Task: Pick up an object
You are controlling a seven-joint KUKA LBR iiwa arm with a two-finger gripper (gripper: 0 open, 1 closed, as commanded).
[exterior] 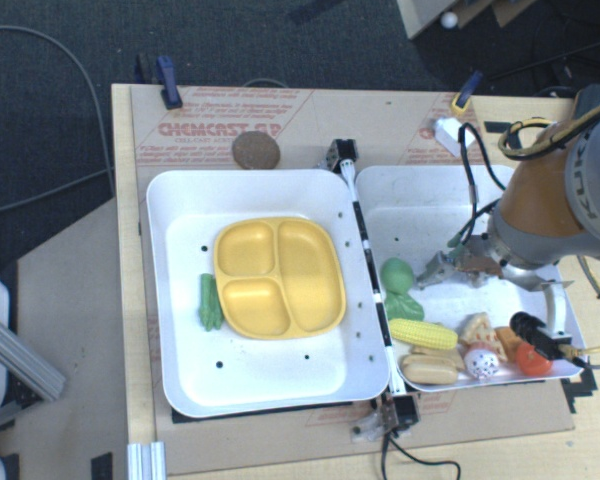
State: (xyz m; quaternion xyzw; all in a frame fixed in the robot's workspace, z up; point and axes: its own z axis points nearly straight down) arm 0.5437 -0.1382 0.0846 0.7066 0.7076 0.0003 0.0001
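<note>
Gripper (442, 268) hangs low in the right bin (420, 193); can't tell its state, too small and dark. Nearest thing is the green toy (397, 274), just beside it to the left. Probably light hard plastic, rounded and slippery, so grip across its middle. Corn (421, 334), bun (431, 369) and red piece (533, 359) lie below. The arm (540, 203) hides the bin's right side.
</note>
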